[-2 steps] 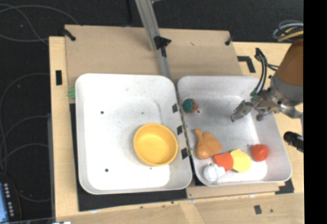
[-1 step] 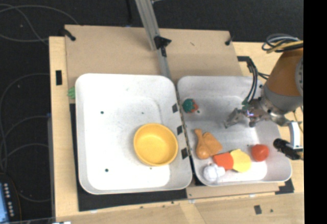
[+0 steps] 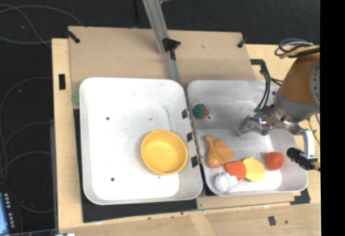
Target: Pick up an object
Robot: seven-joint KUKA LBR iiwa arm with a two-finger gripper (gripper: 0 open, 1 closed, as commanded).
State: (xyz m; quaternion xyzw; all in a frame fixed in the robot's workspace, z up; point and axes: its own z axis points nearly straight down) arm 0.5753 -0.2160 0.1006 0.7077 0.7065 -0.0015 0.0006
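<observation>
Camera view — gripper (image 3: pixel 241 129), fingers spread and empty, above the orange pear-shaped toy (image 3: pixel 218 152); descend centred before closing.

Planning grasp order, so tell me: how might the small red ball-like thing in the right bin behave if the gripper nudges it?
The red object looks round and smooth, so it would likely roll away. It sits apart from the yellow piece, near the bin wall, which could stop it.
</observation>
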